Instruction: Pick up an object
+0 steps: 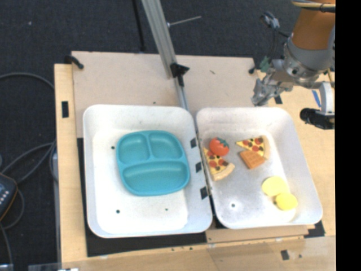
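Our pincer (pixel 264 93) hangs at the upper right of the frame, above the right bin's (pixel 302 151) far rim, gripping nothing. In that bin lie two pizza slices (pixel 253 149), a tomato (pixel 219 147) and yellow discs (pixel 280 193).

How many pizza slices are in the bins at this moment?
2. One pizza slice lies at the right bin's left wall, just below the tomato. The other slice lies to its right, nearer the bin's middle. Nothing seems hidden.
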Robot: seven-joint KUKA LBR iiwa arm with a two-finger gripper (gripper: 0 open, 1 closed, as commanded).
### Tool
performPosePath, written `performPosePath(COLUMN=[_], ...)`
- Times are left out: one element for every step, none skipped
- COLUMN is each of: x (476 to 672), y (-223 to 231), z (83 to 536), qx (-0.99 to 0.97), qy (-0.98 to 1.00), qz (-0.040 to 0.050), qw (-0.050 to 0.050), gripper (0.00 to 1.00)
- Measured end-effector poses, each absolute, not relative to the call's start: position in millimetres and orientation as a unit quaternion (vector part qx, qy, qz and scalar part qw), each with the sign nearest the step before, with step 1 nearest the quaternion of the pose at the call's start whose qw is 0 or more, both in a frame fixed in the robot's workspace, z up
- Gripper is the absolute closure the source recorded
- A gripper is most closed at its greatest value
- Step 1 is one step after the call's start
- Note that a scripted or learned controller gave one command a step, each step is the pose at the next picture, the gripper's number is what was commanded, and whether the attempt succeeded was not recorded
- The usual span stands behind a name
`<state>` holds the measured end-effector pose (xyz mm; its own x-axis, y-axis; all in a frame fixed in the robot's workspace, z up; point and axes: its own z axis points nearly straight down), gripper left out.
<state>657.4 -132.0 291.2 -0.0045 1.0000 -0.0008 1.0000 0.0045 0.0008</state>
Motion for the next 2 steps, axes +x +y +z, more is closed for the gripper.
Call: performPosePath(x=[627.4,609.3], y=[-83.5,-30.4], z=[284.2,282.8], qx=[0.705,0.705], qy=[0.709,0.71], qz=[-0.0003,0.0005], qw=[0.0,0.0], gripper=[1.0,1.0])
